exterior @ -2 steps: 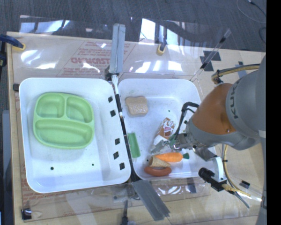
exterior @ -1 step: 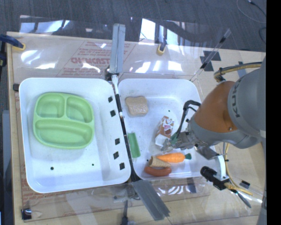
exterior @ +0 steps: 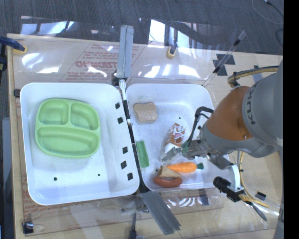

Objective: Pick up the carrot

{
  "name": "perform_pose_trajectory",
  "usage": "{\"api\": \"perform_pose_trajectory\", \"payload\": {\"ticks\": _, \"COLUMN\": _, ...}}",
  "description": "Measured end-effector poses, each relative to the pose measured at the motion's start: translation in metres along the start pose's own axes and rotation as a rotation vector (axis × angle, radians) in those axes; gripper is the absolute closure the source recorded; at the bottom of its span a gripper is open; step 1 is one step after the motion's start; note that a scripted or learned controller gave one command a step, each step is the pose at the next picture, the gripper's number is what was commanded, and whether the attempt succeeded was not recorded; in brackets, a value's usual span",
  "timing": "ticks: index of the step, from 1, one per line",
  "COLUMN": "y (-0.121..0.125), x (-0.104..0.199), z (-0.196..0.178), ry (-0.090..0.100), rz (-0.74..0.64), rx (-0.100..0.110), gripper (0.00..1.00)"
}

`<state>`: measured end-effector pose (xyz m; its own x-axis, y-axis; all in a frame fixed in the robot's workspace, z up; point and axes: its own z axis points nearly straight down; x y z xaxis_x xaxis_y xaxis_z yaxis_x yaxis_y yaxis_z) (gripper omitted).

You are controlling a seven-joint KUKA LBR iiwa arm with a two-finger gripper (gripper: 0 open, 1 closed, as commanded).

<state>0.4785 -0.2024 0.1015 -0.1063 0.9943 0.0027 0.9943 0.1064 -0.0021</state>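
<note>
Our gripper (exterior: 189,150) hovers low in the right bin (exterior: 154,91), just above the carrot (exterior: 183,168) and a little toward its leafy end, and from this slanted view we cannot tell how it is set. We take the carrot as our landmark: it lies on its side near the bin's front wall, orange body pointing left, green tip (exterior: 201,166) pointing right. Just in front of it, touching or nearly so, sits a sausage (exterior: 168,181), with a slice of bread or pie (exterior: 165,172) wedged at its left end. Behind the carrot, close by, lie a small brown-and-white packet (exterior: 177,133) and a pale scrap (exterior: 168,148); farther behind rests a slice of bread (exterior: 145,112). To do this step well, we judge that we should centre over the thick middle of the carrot, turn the wrist so the grip crosses its short width, and come straight down. The crowding in front worries us: a slanted descent could nudge the sausage or catch it instead. We would close gently, then lift slowly and check the carrot rises.
</note>
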Motion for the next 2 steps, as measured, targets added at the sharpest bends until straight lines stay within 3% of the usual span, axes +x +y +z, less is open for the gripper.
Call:
{"api": "perform_pose_trajectory", "payload": {"ticks": 1, "y": -0.0017, "x": -0.0068, "z": 0.0093, "ry": -0.001, "rz": -0.206, "rx": -0.001, "gripper": 0.0}}
{"api": "perform_pose_trajectory", "payload": {"ticks": 2, "y": -0.0009, "x": -0.007, "z": -0.0006, "ry": -0.001, "rz": -0.211, "rx": -0.001, "gripper": 1.0}}
